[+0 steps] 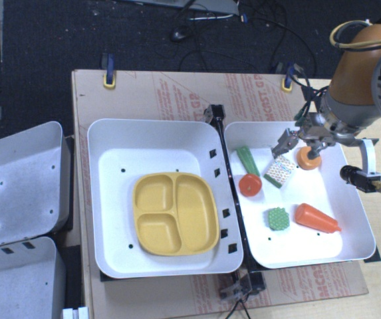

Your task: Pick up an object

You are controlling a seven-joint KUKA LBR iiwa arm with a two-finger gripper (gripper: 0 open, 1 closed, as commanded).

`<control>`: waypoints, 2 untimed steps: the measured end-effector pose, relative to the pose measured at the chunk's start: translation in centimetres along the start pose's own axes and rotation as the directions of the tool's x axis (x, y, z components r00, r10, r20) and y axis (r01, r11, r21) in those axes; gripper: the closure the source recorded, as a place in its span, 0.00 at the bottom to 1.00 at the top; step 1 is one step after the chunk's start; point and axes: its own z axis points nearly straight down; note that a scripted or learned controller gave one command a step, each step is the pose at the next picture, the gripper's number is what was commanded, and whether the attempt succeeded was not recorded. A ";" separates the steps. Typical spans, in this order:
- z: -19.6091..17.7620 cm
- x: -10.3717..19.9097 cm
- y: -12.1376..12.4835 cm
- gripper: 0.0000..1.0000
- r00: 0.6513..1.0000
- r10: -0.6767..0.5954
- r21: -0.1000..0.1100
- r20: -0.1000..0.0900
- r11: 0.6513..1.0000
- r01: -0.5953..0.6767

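The right bin (pixel 350 244) holds several small items: a green stick (pixel 247 159), a red tomato-like ball (pixel 250 186), a white speckled block (pixel 280 171), a small orange round piece (pixel 307 159), a green knobbly square (pixel 278 218) and an orange carrot shape (pixel 316 218). My gripper (pixel 298 149) hangs over the bin's back part, open, with nothing between its fingers. One fingertip (pixel 284 144) is just above the speckled block. The other (pixel 314 153) is beside the orange round piece.
In the left bin (pixel 104 178) lies a yellow divided plate (pixel 175 212). A black divider (pixel 227 178) runs between the two bins. The grey and orange arm (pixel 360 78) comes in from the upper right, with a black cable part (pixel 360 176) over the bin's right rim.
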 end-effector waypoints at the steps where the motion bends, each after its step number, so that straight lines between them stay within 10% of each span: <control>1: -0.7 0.0 0.3 0.00 1.000 -0.002 -0.012 0.002 1.000 0.002; 2: 5.7 0.4 0.2 0.00 1.000 -0.001 -0.006 0.001 1.000 0.001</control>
